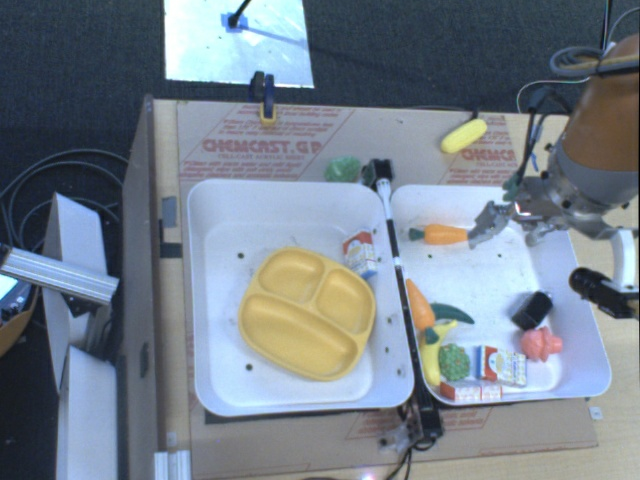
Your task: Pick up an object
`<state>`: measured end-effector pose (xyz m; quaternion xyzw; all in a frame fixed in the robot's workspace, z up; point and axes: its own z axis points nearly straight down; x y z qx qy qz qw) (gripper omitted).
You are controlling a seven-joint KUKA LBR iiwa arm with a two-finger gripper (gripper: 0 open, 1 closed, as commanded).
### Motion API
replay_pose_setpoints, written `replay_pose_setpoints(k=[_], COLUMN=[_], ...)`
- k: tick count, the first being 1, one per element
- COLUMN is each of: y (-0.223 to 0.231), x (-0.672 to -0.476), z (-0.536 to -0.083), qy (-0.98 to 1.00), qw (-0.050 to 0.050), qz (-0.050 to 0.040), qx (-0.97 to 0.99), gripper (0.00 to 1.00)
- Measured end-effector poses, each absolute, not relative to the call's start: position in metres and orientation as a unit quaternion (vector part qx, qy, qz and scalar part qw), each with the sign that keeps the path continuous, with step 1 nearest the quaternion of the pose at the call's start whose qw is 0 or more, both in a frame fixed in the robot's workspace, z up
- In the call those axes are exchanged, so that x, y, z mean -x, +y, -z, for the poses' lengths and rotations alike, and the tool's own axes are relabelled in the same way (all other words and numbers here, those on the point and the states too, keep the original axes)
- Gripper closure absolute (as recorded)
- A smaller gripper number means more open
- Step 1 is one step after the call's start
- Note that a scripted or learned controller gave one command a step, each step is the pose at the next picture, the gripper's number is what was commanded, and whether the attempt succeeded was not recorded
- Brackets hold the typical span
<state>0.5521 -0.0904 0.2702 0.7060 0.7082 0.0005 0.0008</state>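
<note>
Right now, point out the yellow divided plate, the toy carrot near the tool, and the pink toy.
yellow divided plate (305, 313): camera view, on the ridge between its compartments.
toy carrot (447, 234): camera view, middle of its orange body.
pink toy (541, 345): camera view, centre of its body.

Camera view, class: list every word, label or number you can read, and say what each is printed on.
"CHEMCAST GP", red print on the brown board under the bins; repeated at the right, too cut off to read.
Small carton in the right bin: print too small to read.
Small packet beside the yellow plate: blurred, unreadable.
</note>
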Motion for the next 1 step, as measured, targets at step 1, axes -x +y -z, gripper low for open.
replay_pose_setpoints(k=[1], y=[-0.084], x=[-0.5585], z=[-0.0957], qy=[0.707], qw=[0.001], qz=[-0.0006], qx=[-0.707], gripper=[0.0])
